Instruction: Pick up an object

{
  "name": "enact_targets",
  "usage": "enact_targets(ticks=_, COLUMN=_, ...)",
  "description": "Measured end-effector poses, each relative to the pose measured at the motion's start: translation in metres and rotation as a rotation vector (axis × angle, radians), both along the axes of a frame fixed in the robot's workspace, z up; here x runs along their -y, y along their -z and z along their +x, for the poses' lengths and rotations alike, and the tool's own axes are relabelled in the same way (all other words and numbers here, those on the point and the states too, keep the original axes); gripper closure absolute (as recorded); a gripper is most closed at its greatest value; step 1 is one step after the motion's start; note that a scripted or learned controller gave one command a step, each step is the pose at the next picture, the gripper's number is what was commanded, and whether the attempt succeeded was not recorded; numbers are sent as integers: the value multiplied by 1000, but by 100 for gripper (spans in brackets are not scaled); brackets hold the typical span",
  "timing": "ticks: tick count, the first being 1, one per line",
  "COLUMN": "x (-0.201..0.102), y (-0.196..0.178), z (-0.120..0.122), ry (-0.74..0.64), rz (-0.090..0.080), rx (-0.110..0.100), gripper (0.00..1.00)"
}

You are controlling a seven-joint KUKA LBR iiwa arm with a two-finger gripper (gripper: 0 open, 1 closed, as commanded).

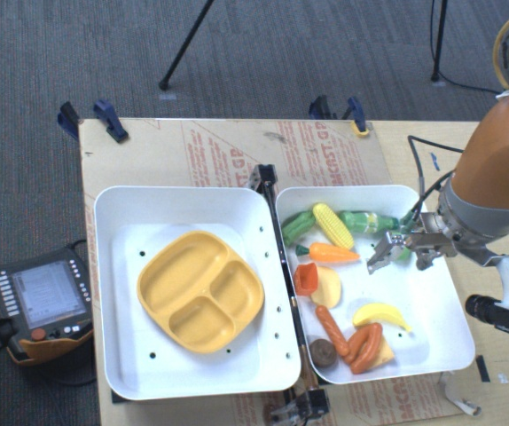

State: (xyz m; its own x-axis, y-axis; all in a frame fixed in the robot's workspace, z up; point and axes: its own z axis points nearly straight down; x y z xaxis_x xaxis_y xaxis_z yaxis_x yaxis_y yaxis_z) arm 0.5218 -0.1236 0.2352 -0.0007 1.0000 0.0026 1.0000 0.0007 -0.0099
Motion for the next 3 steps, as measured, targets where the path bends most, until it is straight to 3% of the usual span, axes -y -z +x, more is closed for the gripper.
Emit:
enact_targets(ticks=1, x=-43, y=151, z=-15, ry=1, rz=0, rx=0, gripper=0)
enact_targets(ticks=2, x=-43, y=146, z=-17, ry=5, rz=2, rx=-10, gripper=100)
enact_targets(ticks=3, x=-102, y=25, z=-46, ry=-83, rz=-1, rx=0, gripper=100)
